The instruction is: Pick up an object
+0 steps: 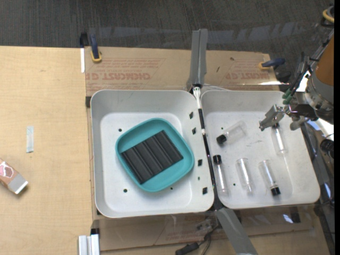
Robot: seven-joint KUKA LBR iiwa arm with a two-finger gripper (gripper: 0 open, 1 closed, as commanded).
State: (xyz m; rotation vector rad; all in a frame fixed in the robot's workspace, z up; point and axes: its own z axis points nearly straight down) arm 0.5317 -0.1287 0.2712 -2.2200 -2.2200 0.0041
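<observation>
Clear plastic vials, I count five, all in the right bin [303, 195]: nearest, three vials [268, 177] lying roughly side by side; farther back, two more [230, 133]. Left bin [101, 158]: one teal tray [154, 154]. Gripper [284, 117] over the right bin's far side; open or closed, I cannot tell.

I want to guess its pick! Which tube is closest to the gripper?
The capless tube right under the gripper, at the right bin's far right. The other tubes lie farther left.

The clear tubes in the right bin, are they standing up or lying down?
Lying down. Each clear tube rests on its side on the floor of the right bin, black caps pointing various ways.
</observation>
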